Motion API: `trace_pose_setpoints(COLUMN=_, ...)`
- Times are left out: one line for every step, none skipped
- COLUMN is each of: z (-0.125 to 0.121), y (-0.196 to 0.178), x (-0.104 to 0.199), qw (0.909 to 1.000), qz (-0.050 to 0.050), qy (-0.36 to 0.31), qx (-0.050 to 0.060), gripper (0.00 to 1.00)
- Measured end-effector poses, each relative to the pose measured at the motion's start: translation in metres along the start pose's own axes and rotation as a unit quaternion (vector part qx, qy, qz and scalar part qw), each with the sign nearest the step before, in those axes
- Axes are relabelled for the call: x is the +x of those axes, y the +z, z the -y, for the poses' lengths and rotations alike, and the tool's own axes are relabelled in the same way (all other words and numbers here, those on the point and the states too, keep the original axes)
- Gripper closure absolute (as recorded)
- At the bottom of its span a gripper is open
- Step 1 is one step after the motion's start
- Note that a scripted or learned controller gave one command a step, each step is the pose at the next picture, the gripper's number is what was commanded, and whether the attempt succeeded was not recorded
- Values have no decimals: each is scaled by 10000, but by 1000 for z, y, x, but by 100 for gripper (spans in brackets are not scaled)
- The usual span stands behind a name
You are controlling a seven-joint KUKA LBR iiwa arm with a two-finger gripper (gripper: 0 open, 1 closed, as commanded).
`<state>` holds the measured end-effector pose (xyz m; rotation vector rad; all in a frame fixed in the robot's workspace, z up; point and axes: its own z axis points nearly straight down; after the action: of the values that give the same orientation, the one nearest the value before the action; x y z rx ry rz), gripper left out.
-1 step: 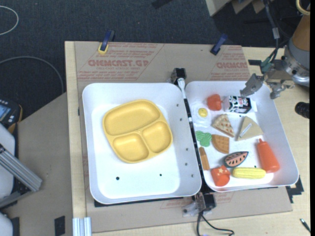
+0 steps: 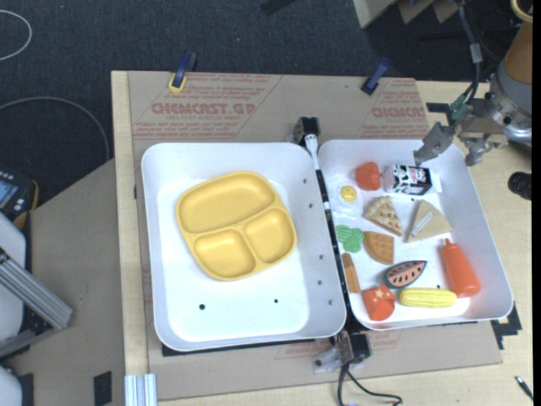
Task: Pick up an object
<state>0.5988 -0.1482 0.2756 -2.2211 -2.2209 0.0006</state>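
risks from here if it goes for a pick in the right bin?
1. The toy foods lie packed together: the pizza slice, wedge and waffle nearly touch, so the fingers may nudge or catch a neighbour.
2. The gripper hovers by the right bin's far rim, near the black-and-white carton; descending there might clip the rim.

Robotics lab: clamped bench board, cables, white bins.
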Motion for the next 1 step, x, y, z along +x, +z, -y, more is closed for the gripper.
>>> trace_pose_setpoints(z=3, y=56, x=10, qw=10000, qz=-7, qy=1, qx=24, gripper=0)
